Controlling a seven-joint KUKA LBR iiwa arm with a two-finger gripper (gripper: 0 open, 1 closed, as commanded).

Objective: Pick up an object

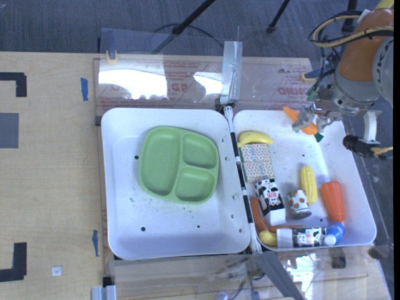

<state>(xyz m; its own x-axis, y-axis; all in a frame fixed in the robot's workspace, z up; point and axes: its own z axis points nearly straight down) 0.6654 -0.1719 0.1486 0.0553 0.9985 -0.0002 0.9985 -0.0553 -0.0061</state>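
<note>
End effector [310, 119] at right bin's [365, 233] far edge grips an orange piece [304, 127]; lift appears underway, unconfirmed.

The left bin [119, 167] has open floor all around the green plate [179, 164]. The right bin [353, 167] is crowded along its left and front — toys packed close — with bare floor in the middle.

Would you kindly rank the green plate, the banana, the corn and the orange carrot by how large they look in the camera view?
1. Green plate, by far the largest.
2. Orange carrot.
3. Corn and banana: these look much alike, so I won't rank them; the banana is also partly hidden by the box below it.
</note>
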